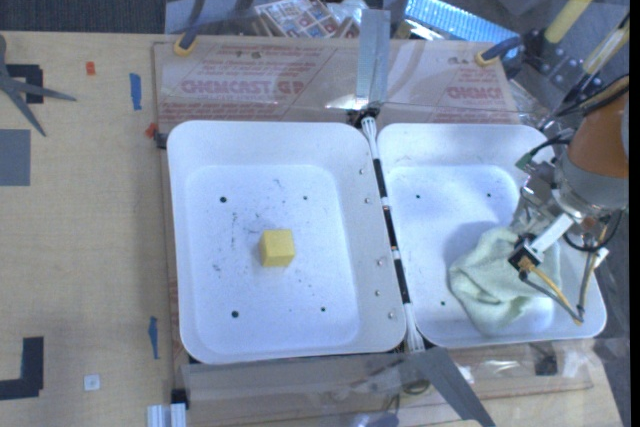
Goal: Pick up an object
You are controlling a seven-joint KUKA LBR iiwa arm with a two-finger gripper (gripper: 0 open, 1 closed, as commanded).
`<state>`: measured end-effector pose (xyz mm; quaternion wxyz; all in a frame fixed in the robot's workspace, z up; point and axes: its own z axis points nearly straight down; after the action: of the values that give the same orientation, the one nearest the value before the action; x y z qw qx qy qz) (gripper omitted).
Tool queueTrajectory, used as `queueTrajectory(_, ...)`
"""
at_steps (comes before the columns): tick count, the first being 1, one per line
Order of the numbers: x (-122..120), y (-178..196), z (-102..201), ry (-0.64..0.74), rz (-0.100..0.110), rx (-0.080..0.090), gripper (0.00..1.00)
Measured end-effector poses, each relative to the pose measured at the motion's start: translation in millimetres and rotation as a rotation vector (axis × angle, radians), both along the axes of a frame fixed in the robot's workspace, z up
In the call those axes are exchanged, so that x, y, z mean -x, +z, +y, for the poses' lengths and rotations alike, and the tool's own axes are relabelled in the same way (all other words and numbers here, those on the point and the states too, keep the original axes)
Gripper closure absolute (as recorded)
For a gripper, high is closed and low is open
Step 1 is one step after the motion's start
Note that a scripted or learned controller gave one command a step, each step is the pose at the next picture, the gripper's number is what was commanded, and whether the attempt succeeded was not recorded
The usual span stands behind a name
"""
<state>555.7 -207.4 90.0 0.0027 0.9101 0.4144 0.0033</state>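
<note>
Wooden bench (80, 215) — blue tape strip (135, 92), clear acrylic sheet (260, 80) behind.

- Shallow white plastic left bin (200, 147): sits on the pale wooden bench (80, 215), side by side with the shallow white plastic right bin (440, 155), their inner rims touching.
- Small yellow foam cube (278, 248): lies in the left bin, near the middle of its floor, apart from every wall.
- Crumpled pale green cloth (488, 287): lies in the right bin, in its front right part.
- Grey two-finger gripper (543, 227): over the right bin's right side, at the cloth's rear right edge.
</note>
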Motion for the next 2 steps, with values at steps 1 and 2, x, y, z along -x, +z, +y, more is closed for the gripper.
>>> queueTrajectory(1,4.5,0.0,-9.4,-0.254,-0.004,-0.004,1.00)
queueTrajectory(2,48.5,0.0,-11.7,-0.548,-0.001,-0.014,1.00)
